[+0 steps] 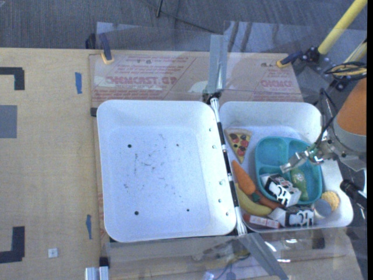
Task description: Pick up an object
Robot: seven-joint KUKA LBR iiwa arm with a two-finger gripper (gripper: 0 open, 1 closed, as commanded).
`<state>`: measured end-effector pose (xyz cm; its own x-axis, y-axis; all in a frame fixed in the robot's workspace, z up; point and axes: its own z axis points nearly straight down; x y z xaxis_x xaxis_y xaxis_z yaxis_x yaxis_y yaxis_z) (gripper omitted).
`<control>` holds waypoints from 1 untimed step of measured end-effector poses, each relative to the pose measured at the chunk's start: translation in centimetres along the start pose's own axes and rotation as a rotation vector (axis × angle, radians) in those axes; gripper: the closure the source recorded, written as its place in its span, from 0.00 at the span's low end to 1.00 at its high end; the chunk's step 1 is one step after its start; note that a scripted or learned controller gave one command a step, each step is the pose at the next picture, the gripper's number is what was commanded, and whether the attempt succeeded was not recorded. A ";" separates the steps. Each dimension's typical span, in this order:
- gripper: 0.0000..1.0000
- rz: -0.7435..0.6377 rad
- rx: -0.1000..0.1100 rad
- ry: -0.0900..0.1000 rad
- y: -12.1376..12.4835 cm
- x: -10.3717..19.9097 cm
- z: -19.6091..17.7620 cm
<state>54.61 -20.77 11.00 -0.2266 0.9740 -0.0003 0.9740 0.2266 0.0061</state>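
Teal divided plate [274, 154] under metal gripper [298, 160], jaws perhaps apart, beside smooth orange carrot [243, 178].

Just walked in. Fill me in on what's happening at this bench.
A grey robot arm with an orange band reaches in from the right over the right bin, its gripper poised above a teal divided tray. Around the tray lie toy foods: a pizza slice, a carrot, a banana and a black-and-white cow toy. Nothing is visibly held. The left bin holds no toys.
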 end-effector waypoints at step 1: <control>0.00 -0.011 -0.031 -0.002 -1.5 -0.5 0.8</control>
<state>53.31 -21.61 10.18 -0.2370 0.9715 -0.0027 0.9708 0.2369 0.0375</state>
